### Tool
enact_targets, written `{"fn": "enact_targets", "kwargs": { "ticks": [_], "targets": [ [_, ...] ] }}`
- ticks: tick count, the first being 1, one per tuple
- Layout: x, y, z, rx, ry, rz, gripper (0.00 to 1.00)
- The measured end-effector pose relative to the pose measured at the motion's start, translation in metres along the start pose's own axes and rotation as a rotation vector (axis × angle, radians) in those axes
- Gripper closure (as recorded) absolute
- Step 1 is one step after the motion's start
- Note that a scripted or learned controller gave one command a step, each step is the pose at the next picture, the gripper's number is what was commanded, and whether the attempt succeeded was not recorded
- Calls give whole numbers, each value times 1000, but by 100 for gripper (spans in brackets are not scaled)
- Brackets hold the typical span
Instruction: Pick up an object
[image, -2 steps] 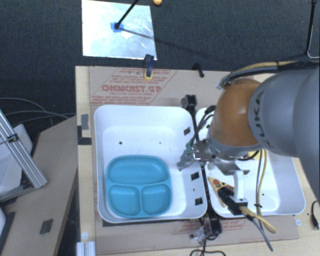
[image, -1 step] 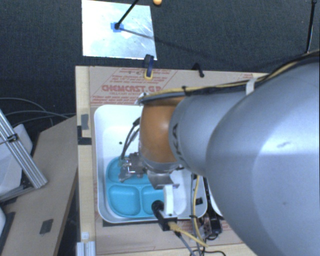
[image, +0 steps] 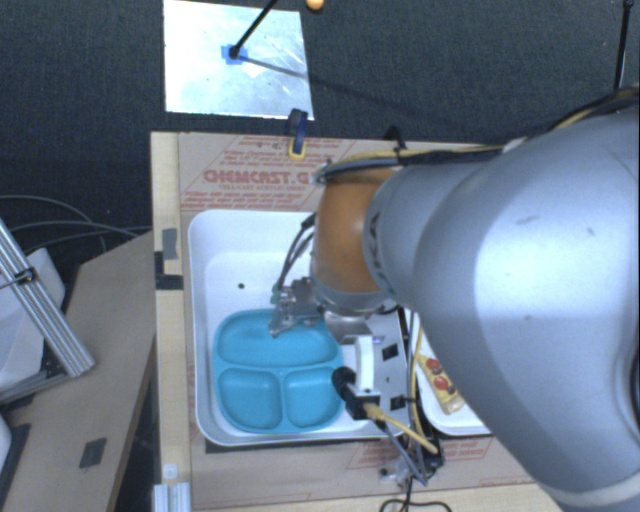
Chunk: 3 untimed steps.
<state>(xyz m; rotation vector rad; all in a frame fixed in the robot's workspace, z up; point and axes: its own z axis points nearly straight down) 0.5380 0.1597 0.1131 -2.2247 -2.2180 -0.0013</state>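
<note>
A light blue divided tray (image: 277, 372) with three compartments lies in the left white bin (image: 225, 255), towards its near side. My gripper (image: 287, 312) hangs over the tray's far edge, above the large compartment, and touches or nearly touches the rim. The big grey arm with its orange band covers the bin's right side and most of the right bin. A small yellow and red packet (image: 442, 384) peeks out in the right bin (image: 462, 422), below the arm.
Brown cardboard with red print (image: 250, 170) lines the bench behind the bins. A small dark speck (image: 241, 287) marks the left bin's floor. A metal frame (image: 40, 310) stands at the far left, off the bench.
</note>
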Motion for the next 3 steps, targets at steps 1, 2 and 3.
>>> {"fn": "enact_targets", "kwargs": {
  "ticks": [1, 2, 3],
  "targets": [
    [41, -22, -205, -17, 9, -12, 0],
    [65, -28, -56, 14, -5, -5, 0],
    [64, -24, -74, 0, 1, -6, 100]
  ]
}}
